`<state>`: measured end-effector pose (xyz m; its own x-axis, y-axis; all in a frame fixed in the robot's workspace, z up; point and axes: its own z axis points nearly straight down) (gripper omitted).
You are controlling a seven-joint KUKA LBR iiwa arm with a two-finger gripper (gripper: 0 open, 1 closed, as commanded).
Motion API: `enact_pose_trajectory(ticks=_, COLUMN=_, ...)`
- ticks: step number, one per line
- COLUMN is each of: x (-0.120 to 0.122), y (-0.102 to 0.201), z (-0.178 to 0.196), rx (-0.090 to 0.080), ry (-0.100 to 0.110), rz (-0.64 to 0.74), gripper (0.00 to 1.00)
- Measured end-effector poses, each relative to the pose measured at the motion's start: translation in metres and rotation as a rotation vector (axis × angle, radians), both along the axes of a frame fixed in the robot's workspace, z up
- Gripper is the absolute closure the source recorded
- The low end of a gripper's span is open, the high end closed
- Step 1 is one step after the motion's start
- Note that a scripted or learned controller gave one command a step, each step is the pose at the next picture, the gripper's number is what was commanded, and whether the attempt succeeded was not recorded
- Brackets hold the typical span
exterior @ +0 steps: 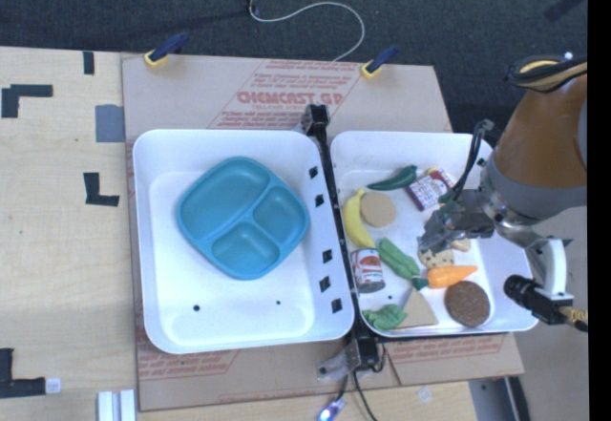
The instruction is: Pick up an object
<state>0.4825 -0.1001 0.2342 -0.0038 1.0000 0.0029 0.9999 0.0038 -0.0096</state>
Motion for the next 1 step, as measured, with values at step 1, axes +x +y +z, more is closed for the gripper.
enact_pose_trajectory(ticks=1, x=0.0009, y=-0.0021, z=0.0146, rx=-0.003, ry=-0.007, rz=-0.002, gripper=1.0)
